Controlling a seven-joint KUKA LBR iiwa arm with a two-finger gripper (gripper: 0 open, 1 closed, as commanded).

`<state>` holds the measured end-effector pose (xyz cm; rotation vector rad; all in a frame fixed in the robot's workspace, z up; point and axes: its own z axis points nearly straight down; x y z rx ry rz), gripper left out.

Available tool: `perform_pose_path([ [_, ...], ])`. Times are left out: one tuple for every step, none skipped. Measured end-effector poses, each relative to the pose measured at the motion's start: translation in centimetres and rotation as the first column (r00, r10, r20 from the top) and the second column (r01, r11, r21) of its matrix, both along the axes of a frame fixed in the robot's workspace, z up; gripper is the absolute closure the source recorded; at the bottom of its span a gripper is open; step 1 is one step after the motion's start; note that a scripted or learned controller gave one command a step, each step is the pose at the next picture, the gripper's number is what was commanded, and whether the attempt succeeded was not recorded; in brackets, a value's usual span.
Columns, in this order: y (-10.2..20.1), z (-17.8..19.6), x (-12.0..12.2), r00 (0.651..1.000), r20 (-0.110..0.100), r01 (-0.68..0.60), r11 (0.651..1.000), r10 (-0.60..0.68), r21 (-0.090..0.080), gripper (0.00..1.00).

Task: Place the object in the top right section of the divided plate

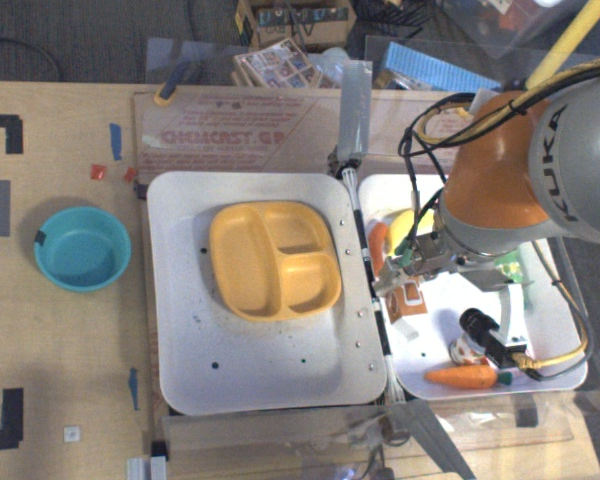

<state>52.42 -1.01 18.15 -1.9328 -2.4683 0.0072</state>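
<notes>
Camera view: gripper, jaw state I cannot tell, hovers in the right bin; divided plate lies to its left, compartments toward it.

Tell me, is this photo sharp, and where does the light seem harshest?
Camera view: fairly soft overall; the yellow divided plate is evenly lit, with faint shading in its sections. The right bin looks washed out, nearly glaring white. Clutter beyond the bench is dim. The arm up close looks slightly blurred.
</notes>
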Motion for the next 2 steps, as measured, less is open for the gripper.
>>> perform_pose_path([
  [5.04, 0.02, 6.47, 0.994, 0.005, -0.109, 0.994, 0.109, -0.001, 1.00],
  [5.01, 0.04, 6.48, 0.994, 0.006, -0.109, 0.994, 0.109, -0.001, 0.00],
])
